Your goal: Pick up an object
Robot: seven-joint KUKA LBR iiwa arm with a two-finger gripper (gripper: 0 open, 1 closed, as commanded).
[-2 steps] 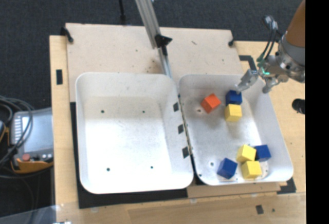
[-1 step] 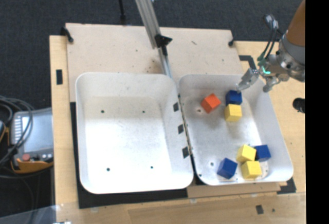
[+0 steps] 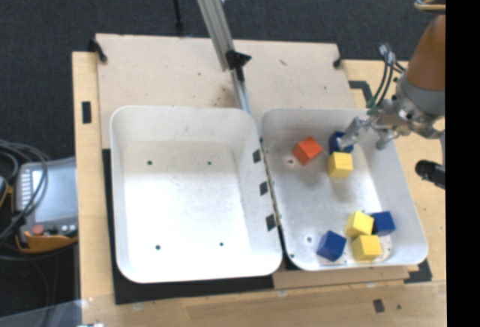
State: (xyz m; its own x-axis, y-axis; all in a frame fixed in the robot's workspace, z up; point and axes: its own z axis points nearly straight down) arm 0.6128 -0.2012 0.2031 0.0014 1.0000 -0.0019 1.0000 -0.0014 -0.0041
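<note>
Gripper (image 3: 352, 136) low over the back of the right bin (image 3: 397, 190), reaching in from the right; jaw state impossible to judge (fingertips small and blurred against a dark blue block). Blue block (image 3: 339, 142) right at the fingertips, partly hidden by them; cannot tell whether touching or between the fingers. Just in front of it, a yellow block (image 3: 340, 164). To the left of those two, an orange block (image 3: 307, 151), slightly apart from both. Toward the front of the same bin, a cluster of four: yellow block (image 3: 360, 223) beside a blue block (image 3: 383, 222), another yellow block (image 3: 367, 247) just in front of them, and a blue block (image 3: 331, 244) a little to the left. Orange band (image 3: 429, 55) above the grey wrist, cables looping off it. Left bin (image 3: 127, 130) side by side with the right one, rims touching. Both on the bench (image 3: 150, 70).
</note>
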